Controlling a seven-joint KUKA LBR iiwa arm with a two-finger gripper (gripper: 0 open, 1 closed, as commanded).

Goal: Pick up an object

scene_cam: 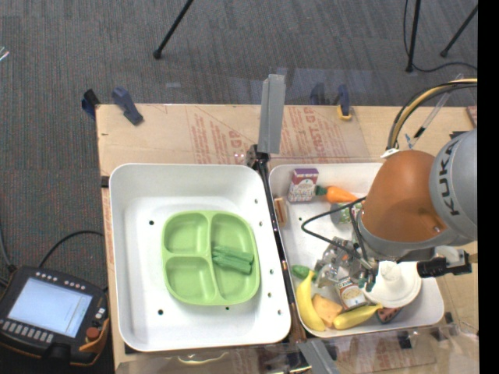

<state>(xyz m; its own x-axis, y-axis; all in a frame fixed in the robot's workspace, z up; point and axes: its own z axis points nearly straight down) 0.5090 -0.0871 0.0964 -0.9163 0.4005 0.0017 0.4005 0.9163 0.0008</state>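
Plywood bench [195, 135] with reversed red lettering; "KUKA" on grey arm [460, 181].

Glossy green plastic tray [209, 257], smooth white bins [129, 209]

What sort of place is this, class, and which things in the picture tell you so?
Probably a robotics lab: a robot arm reaches into a white bin of toy food, a control tablet lies on the carpet, and tripod legs stand behind.

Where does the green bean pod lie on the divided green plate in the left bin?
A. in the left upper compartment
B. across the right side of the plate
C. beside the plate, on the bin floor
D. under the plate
B: the green bean pod lies on the right side of the green plate, over its divider.
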